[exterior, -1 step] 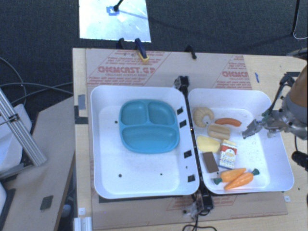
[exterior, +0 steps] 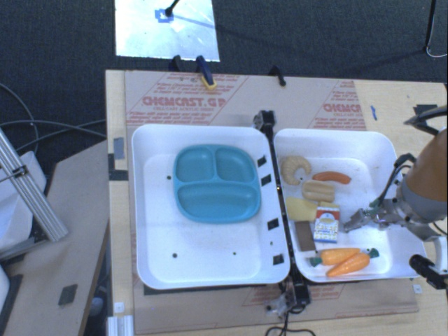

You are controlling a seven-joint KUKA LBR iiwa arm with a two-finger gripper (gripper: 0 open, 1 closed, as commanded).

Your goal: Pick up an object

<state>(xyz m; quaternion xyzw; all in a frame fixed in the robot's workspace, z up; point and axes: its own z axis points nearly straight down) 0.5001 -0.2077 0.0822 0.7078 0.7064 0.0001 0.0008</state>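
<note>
Cardboard covers the worktop [exterior: 210,100] over dark carpet [exterior: 56,47], toy food like carrots [exterior: 343,259] sits in the right bin [exterior: 378,145], end effector [exterior: 357,220] hovering beside it, grip unclear.

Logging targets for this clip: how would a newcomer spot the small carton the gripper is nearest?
Look in the right bin, near its middle, just left of the gripper. The small carton is a white box with a red printed front, the only boxy printed item among the food.
</note>
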